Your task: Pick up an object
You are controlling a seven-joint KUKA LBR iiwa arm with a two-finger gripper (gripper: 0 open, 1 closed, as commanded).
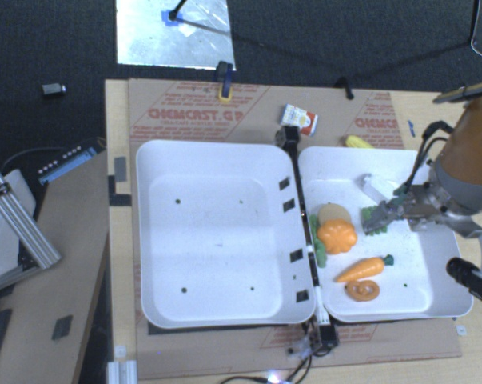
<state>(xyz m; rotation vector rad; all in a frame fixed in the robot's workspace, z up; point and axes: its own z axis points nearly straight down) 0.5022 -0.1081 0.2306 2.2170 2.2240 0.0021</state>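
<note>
Counter (121,238): we saw it carrying two shallow white bins side by side on a printed cardboard sheet (193,110).
Left bin (157,174): it lay just beside the right one, their inner rims touching.
Right bin (416,294): it held all the play food, grouped toward its left half.
Arm (472,150): it reached in from the right, over the right bin.
Gripper (374,218): it sat low over the right bin; we could not tell how its fingers stood.
Pumpkin (336,236): orange, near the divider, touching a tan round piece (332,213) behind it.
Carrot (362,268): in front of the pumpkin, lying at a slant.
Orange ring (362,290): just beside the carrot, nearest the front rim.
</note>
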